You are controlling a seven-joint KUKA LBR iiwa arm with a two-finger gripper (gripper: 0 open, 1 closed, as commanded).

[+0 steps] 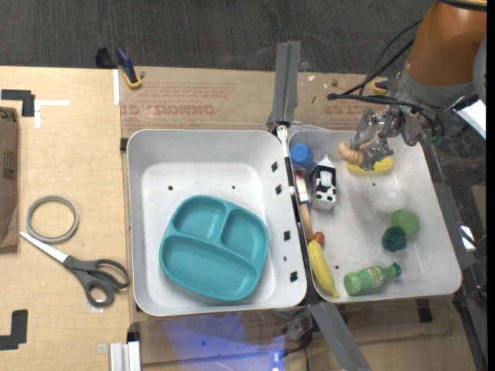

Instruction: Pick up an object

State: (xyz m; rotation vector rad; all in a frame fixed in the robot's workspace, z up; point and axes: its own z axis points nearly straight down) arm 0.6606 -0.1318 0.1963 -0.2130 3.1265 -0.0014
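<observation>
Gripper [371, 147] over far part of right bin [437, 222] | jaws: cannot tell (tips blurred against yellow toy [370, 161]) | banana [320, 266], green bottle [371, 277] near edge | teal plate [214, 247] in left bin [147, 207]

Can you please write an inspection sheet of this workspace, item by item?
Surface: two shallow white bins, left bin and right bin, on a tan bench.
Job's things: yellow plastic banana, green plastic bottle, black-and-white cow-print carton, two green round toys, all in the right bin.
Clutter: teal divided plastic plate in the left bin; grey-handled scissors and tape roll on the bench.
Hand: hand low over a yellow toy.
Cables: black cables near the wrist.
Surroundings: dark floor.
</observation>
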